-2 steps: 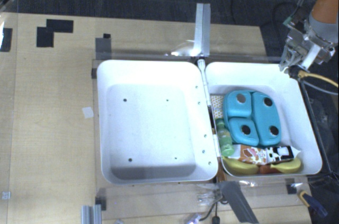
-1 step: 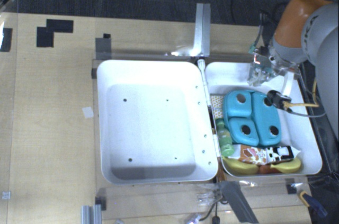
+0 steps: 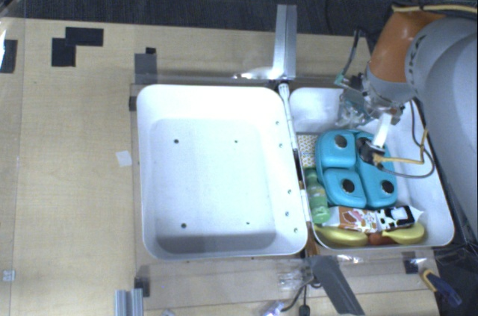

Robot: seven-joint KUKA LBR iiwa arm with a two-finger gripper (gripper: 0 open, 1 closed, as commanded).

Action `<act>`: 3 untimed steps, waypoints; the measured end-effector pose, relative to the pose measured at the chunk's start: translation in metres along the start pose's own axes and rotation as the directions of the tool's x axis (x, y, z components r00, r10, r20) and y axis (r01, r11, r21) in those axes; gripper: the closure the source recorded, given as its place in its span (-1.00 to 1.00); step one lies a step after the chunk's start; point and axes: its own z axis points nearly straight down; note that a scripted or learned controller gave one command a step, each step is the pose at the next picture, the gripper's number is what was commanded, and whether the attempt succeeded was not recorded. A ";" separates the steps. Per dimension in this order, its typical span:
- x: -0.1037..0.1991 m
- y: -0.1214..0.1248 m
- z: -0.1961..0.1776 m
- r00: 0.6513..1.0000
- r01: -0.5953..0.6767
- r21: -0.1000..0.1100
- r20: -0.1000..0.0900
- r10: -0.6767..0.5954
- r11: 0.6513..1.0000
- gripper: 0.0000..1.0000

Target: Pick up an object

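1. A turquoise plastic tray with three rounded lobes, each with a dark hole (image 3: 354,169), lies in the right white bin (image 3: 439,214), filling much of its middle.
2. Beside its left edge lies a green bottle-like item (image 3: 316,196); along the bin's near wall a yellow banana-shaped toy (image 3: 371,235) rests under a printed orange-and-black packet (image 3: 373,218).
3. The gripper (image 3: 357,115) hangs just over the tray's far lobe, near the bin's far end; whether it is open or closed I cannot tell.
4. Above it rise the orange band and grey arm (image 3: 441,68).
5. The left white bin (image 3: 213,169) sits alongside on the wooden desk (image 3: 67,180).
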 end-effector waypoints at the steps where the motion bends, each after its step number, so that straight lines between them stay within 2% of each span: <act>1: 0.022 -0.023 -0.102 0.989 0.147 0.011 0.001 -0.147 0.989 1.00; 2: 0.004 -0.045 -0.082 0.939 0.344 0.014 -0.001 -0.344 0.939 1.00; 3: 0.004 -0.045 -0.082 0.939 0.344 0.013 -0.001 -0.344 0.939 -1.00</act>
